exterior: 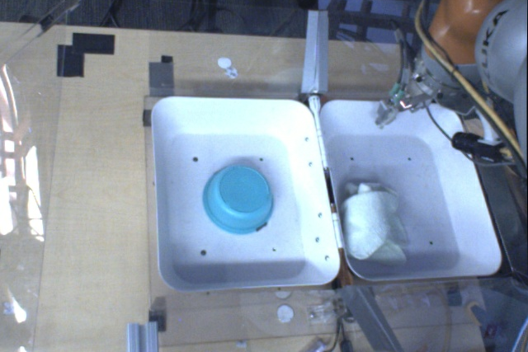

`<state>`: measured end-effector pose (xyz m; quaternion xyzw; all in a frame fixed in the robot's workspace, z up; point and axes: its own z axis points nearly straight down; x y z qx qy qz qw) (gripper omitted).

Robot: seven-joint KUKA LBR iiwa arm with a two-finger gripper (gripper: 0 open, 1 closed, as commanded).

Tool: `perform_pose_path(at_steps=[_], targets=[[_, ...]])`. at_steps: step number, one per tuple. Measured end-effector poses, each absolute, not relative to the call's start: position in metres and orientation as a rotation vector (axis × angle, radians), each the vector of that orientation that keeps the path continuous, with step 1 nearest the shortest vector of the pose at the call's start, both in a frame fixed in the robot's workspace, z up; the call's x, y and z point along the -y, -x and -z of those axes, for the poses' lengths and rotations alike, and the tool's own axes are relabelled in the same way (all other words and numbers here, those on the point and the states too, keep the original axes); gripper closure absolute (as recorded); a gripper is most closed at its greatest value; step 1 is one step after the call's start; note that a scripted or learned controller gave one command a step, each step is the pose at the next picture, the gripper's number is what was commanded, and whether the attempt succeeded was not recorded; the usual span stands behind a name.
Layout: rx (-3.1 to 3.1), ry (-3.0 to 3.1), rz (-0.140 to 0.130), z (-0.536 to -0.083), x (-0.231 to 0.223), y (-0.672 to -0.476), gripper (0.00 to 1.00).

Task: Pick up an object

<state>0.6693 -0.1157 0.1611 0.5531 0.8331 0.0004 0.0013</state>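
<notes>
A crumpled white cloth (371,224) lies under the pincer (386,116), whose grip state I cannot tell.

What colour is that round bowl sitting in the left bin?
The round plastic bowl, lying upside down, is light blue, seen clearly in the overhead camera view.

The grey arm with the orange band (487,21) is cut off by the upper right edge of the frame. Its end effector (386,116), at the upper rim of the right shallow white bin (462,202), is rendered too small for the finger spacing to be told. The light wooden counter (99,202) is cropped at the left and bottom edges.
</notes>
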Motion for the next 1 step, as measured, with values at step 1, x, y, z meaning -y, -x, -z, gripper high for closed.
perform_pose_path(at_steps=[1], targets=[[-2.676,-1.630,-0.007,-0.2603,0.0897,-0.6706,1.00]])
